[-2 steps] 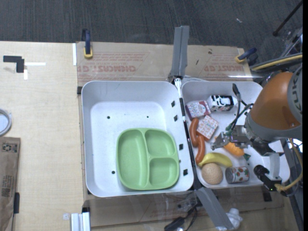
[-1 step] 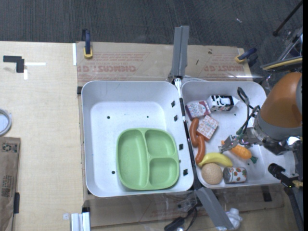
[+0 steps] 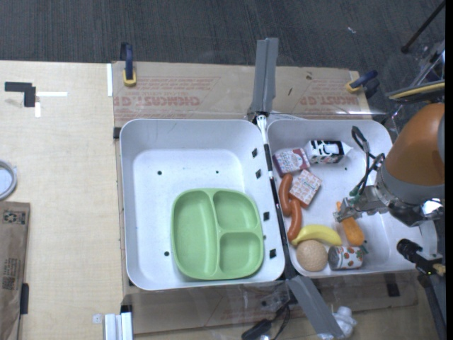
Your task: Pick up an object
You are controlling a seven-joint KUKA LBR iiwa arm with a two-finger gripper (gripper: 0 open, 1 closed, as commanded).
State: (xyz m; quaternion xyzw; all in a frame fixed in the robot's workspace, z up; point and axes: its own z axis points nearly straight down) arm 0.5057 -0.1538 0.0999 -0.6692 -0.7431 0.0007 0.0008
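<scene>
The right bin [image 3: 379, 133] holds several toy foods. An orange carrot-like piece [image 3: 352, 231] lies near its right side. My gripper [image 3: 348, 209] hangs low in that bin, just above the orange piece's upper end, and its tip is small and cluttered in the camera view. To the left lie a red sausage [image 3: 287, 205], a yellow banana [image 3: 316, 234], a tan round piece [image 3: 311, 255] and a small can [image 3: 347, 258]. Farther back are a pink packet [image 3: 306, 188], a purple-red packet [image 3: 289, 161] and a black-and-white carton [image 3: 326, 150].
The left bin [image 3: 141, 190] holds a green divided plate [image 3: 217, 234]. The grey arm with its orange band [image 3: 417, 154] comes over the right bin's right wall. Clamps [image 3: 128, 64] and cardboard sit behind the bins. A roll of tape [image 3: 6, 181] lies at far left.
</scene>
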